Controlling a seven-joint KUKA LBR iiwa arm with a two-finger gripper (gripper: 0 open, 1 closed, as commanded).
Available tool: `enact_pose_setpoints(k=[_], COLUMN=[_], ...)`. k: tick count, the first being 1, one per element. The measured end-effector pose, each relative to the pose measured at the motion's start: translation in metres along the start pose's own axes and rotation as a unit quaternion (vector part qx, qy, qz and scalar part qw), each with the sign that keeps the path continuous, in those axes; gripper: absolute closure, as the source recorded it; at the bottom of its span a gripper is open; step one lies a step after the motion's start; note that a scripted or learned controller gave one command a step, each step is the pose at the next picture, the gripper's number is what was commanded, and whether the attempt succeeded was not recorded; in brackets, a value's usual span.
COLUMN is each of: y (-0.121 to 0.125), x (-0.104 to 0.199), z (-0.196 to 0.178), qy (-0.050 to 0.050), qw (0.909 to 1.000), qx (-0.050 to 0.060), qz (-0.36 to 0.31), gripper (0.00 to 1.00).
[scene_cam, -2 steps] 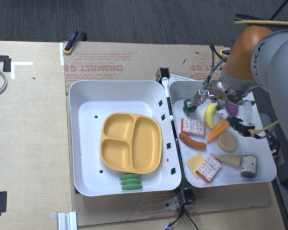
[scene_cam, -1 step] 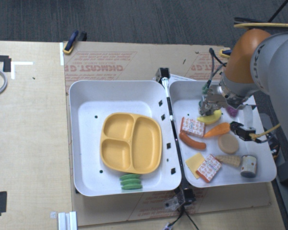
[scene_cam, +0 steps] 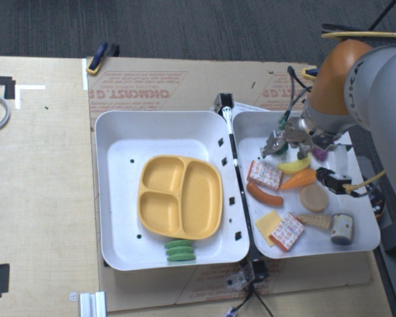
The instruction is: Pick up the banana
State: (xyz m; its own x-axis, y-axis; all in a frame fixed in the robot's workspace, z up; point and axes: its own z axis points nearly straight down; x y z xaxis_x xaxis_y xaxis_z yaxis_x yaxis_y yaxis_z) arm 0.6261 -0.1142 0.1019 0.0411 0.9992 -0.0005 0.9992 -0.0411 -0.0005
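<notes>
Dark grey carpet lies behind a pale wooden table [scene_cam: 39, 197] topped with brown cardboard, where two shallow white bins sit side by side. In the left bin [scene_cam: 112, 197] are a yellow divided plate [scene_cam: 181, 197] and, just below it, a small green item [scene_cam: 179, 250]. The right bin [scene_cam: 366, 233] holds toy food: the banana [scene_cam: 294, 166] near the bin's upper middle, an orange carrot [scene_cam: 297, 179] just below it, a sausage [scene_cam: 264, 194], a cheese wedge [scene_cam: 268, 224] and two red-and-white packets [scene_cam: 264, 174]. A grey arm with an orange band [scene_cam: 336, 78] reaches in from the right. Its gripper [scene_cam: 284, 142] hangs just above the banana; whether the fingers are spread or closed, or touch the banana, cannot be made out.
</notes>
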Motion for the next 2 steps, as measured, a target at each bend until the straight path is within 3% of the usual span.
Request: enact_pose_setpoints(k=[1,2], y=[-0.0508,-0.0502], x=[-0.0144,-0.0147], z=[0.0095,-0.0002], qy=[0.000,0.000], qw=[0.9985,0.9985], qx=[0.000,0.000], qz=[0.054,0.056], gripper=[0.00,1.00])
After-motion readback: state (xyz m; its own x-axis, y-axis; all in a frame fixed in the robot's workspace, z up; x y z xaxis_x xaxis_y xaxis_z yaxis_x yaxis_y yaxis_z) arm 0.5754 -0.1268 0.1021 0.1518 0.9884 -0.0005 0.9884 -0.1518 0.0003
